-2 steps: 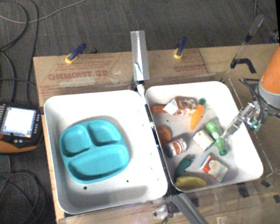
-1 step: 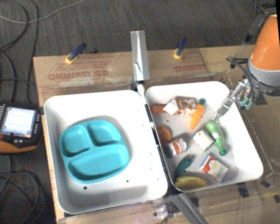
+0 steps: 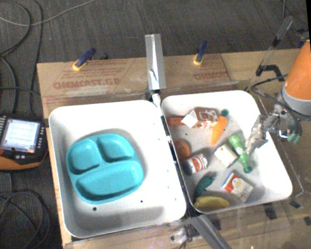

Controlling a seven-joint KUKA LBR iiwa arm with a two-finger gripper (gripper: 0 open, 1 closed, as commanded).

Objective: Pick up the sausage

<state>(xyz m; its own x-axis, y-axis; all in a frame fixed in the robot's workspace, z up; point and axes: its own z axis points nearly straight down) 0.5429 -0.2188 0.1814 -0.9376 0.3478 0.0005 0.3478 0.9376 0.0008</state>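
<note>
The gripper (image 3: 254,136) hangs over the right side of the right bin (image 3: 279,186), its pale tip slanting down and left toward a green bottle (image 3: 239,152). The tip is just beside the bottle's upper end, perhaps touching it; the blur there hides any contact. I cannot tell whether the gripper is open or closed, and nothing is visibly clamped in it. Behind it the grey wrist and the orange band of the arm (image 3: 301,81) reach in over the bin's right wall.

The green bottle lies tilted, top toward the far right. Just left of it sits a small white box (image 3: 225,155), and beyond that an orange carrot (image 3: 218,130) slants toward the far wall. A brown packet (image 3: 204,116) lies near the far wall.

The sausage (image 3: 183,147), as far as I can tell the brown rounded piece, lies against the right bin's left wall, about midway along it and well apart from the gripper. A small jar (image 3: 197,163) lies just beside it on the near side. Toward the near wall are a dark teal item (image 3: 204,183), a yellow banana (image 3: 212,202) and a small printed carton (image 3: 237,186).

The left bin (image 3: 72,224) holds a turquoise divided plate (image 3: 106,166). Two clamps, one (image 3: 84,58) and another (image 3: 200,53), grip the counter's (image 3: 106,79) far edge.
</note>
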